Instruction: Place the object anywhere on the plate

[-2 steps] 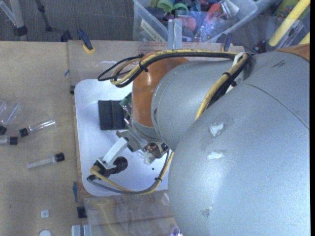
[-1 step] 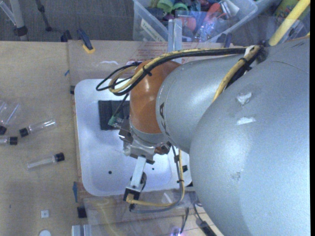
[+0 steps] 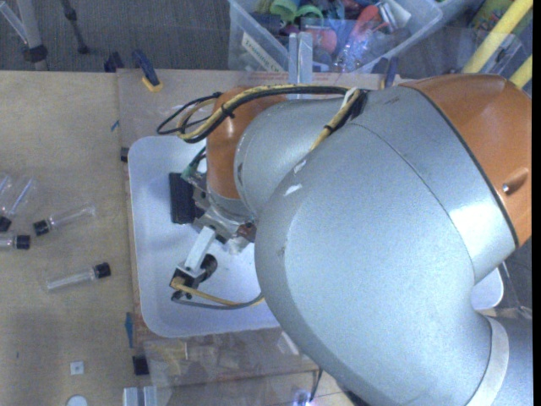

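Observation:
My grey arm with its orange band reaches in from the right and covers most of both bins. Its wrist hangs low over the left white bin (image 3: 152,252). My gripper (image 3: 182,200) appears as a dark block at the wrist's left side, close above the bin floor near the left wall. The arm hides whatever lies beneath it, and the strip of bin floor that shows on the left is plain white.
Several small clear vials with black caps (image 3: 72,218) lie on the wooden bench left of the bin. A clear tote of colourful items (image 3: 338,15) stands at the back. A blue clamp (image 3: 149,76) sits near the bin's far left corner.

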Robot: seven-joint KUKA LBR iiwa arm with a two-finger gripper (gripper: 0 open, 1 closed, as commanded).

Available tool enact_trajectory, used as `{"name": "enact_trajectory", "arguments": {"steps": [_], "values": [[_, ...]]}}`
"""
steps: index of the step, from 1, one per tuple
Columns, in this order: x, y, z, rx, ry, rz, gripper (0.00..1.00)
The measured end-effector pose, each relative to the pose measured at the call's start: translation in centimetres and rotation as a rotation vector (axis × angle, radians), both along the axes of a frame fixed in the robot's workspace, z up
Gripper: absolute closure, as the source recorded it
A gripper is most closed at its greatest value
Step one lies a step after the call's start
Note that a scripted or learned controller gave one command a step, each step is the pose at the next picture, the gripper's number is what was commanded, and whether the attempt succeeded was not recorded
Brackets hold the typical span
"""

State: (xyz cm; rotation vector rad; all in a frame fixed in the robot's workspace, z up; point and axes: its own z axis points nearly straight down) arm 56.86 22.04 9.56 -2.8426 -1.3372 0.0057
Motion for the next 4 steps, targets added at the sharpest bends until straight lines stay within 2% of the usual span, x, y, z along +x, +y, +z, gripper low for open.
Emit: {"name": "enact_trajectory", "arguments": {"steps": [1,2,3,4], "values": [[6.0,0.1,-0.4,-0.002,-0.005,0.115,1.00],[9.8,0.3,5.6,0.002,-0.005,-0.468,1.00],[2.1,0.4,-0.9,0.003,-0.005,-0.605,1.00],[5.3,0.1,-1.1,-0.014,0.053,-0.251,1.00]]}}
